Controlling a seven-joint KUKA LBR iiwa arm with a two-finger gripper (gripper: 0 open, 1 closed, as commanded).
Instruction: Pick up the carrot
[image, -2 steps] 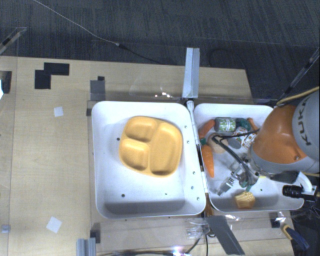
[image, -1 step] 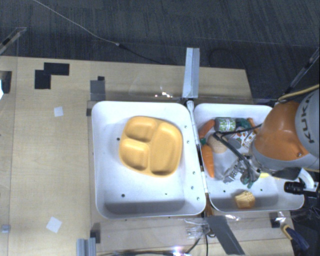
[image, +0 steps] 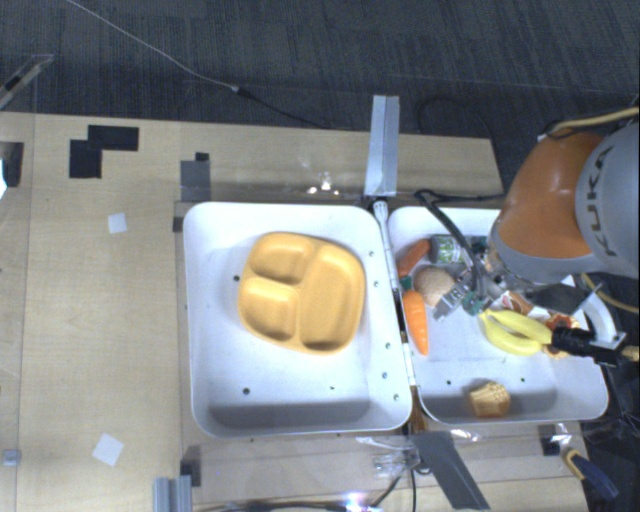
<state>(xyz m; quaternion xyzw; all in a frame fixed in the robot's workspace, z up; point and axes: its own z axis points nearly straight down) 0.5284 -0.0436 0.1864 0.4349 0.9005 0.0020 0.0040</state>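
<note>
— Orange carrot (image: 416, 321) lies in the right bin (image: 560, 408), hard against its left wall, next to the divider between the two bins. Its long axis runs roughly up and down the view, the thick end farther from the camera.

— And the end effector (image: 470, 293)?

— It hangs just to the carrot's right, low over the bin, beside a pale round thing (image: 434, 284). Nothing of the carrot sits inside it. Whether it is open or closed cannot be told; clutter and the arm's bulk blur it.

— So the move ahead?

— Likely a short shift leftward, toward the bin wall, closing across the carrot's narrow width. The banana (image: 516, 332) lies on the opposite side, out of the way.
</note>
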